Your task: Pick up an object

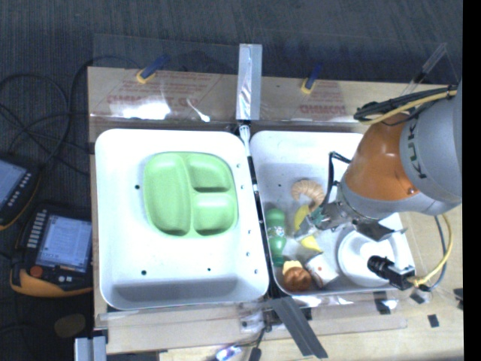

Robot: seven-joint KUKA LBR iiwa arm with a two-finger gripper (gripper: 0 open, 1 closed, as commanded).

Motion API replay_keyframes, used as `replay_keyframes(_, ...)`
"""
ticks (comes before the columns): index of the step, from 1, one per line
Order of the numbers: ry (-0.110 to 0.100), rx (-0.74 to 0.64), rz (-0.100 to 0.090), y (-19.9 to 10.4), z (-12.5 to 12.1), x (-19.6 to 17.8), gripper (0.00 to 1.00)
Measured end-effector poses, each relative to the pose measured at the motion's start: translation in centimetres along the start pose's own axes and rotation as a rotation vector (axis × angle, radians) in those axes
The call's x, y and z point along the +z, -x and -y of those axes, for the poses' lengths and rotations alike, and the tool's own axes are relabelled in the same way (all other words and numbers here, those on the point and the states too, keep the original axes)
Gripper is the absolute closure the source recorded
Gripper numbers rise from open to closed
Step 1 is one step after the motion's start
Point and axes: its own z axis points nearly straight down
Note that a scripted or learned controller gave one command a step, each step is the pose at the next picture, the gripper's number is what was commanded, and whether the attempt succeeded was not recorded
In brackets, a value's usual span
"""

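**Pincer low among toys in right bin**

Grey arm fills the right bin, its pincer low; its spread cannot be told. Just left lies a yellow toy, long axis slanting toward it.

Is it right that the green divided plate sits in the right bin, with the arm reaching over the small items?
Not quite. The camera view shows the green divided plate in the left bin; the arm reaches over the small items in the right bin.
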Motion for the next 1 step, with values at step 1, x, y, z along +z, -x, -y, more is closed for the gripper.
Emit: replay_keyframes(1, 0.000, -0.030, -0.001, -8.02, -4.57, -11.47, 1.00)
